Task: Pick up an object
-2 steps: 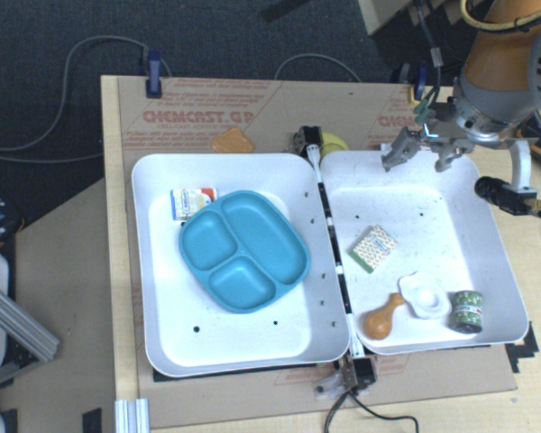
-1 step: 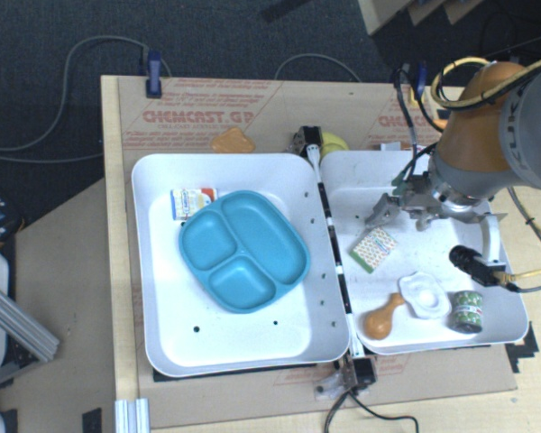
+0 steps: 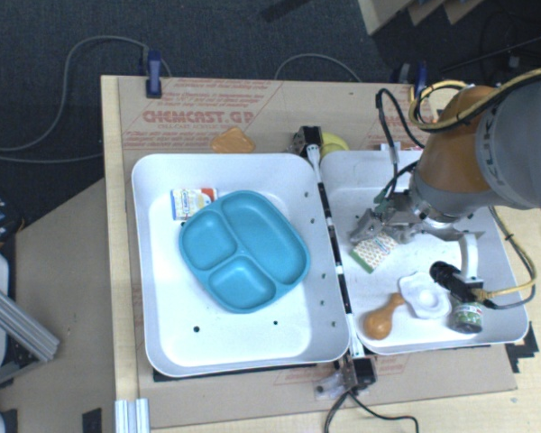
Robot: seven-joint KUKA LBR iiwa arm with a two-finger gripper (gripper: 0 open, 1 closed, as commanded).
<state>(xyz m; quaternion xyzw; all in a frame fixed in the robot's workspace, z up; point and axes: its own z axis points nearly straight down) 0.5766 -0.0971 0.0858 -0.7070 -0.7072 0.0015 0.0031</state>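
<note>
The claw (image 3: 376, 226) hangs low in the right bin (image 3: 505, 332), and the view is too dark and small there to tell whether it is open or closed. Just below it, maybe touching, lies a flat green-patterned packet (image 3: 371, 253), pale and thin. Such a flat thing may slip out or only be pushed along the floor. The brown drumstick toy (image 3: 381, 317) lies further below the claw.

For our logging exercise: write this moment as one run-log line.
arm: over right bin | gripper: low, at green-patterned packet | grasp: unconfirmed | left bin: blue divided plate, small carton
</note>
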